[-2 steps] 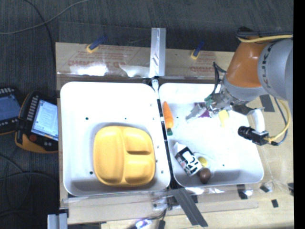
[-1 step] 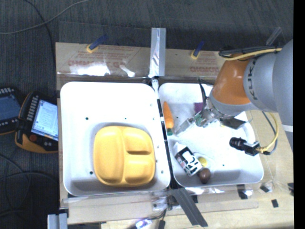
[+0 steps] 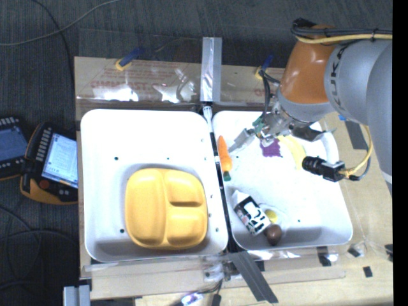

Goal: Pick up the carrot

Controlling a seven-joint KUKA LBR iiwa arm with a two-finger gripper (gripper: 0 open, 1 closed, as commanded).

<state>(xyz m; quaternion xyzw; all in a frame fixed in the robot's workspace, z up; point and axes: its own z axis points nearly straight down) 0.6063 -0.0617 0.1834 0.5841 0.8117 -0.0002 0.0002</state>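
Reaching in from the right, the grey arm (image 3: 357, 62) with its orange band hangs over the upper part of the right bin (image 3: 331, 231). Its gripper (image 3: 245, 139) points down and to the left, toward the wall shared by the two bins. Whether the gripper is apart or together cannot be told at this size, and nothing can be seen held in it.

The carrot (image 3: 224, 155) lies in the right bin along its left wall, lengthwise up and down the view, with its orange body above and a small green end at the bottom. It sits just beside the gripper tip, slightly below and to the left of it; whether they touch cannot be told.

A purple piece (image 3: 273, 148) lies under the wrist, with a pale yellow thing (image 3: 294, 150) just to its right. Near the front of the same bin are a black-and-white box (image 3: 251, 214), a small yellow-green item (image 3: 271, 216) beside it, and a brown round thing (image 3: 273, 234) at the front wall.

The left bin (image 3: 108, 139) holds a yellow divided tray (image 3: 167, 206), set toward its front. A handheld controller (image 3: 51, 164) with a lit screen rests on the floor well to the left of the bench
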